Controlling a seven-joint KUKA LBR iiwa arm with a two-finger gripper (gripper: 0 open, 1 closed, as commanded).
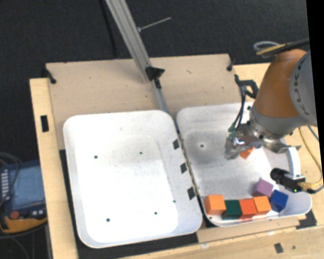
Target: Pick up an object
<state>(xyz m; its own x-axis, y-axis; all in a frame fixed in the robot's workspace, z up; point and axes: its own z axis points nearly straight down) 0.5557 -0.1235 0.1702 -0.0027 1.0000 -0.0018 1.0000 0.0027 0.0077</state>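
My gripper [237, 147] hangs over the middle of the right bin [208, 133], below the arm's orange band. A small red-orange block [246, 154] shows right at the gripper's lower right edge, touching or just beneath it; I cannot tell whether it is held. Along the bin's front wall lie an orange block [216, 203], a green block [233, 208], two more orange blocks [248, 207] [262, 203] and a blue block [279, 199]. A purple block [264, 187] sits just behind them.
The left bin [123, 175] lies beside the right one, with a divider edge between them. A slanted metal rail [136, 43] runs from the top down to the bins' junction. Cables and a black fitting [286, 179] hang at the right bin's right side.
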